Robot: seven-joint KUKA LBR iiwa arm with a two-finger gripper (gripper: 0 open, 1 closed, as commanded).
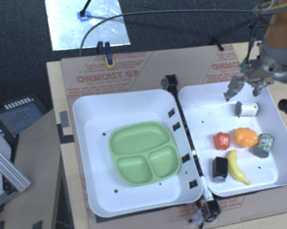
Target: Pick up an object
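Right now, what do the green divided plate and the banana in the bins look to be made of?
The green plate looks like moulded plastic: one even pale colour, rounded compartment walls, a soft matte sheen. The banana seems to be a plastic toy rather than real fruit, with uniform bright yellow and no spots, though the view is too coarse to be sure.

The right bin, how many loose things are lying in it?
6: a white cylinder near the gripper, a red pepper, an orange, a small can, a banana and a black block.
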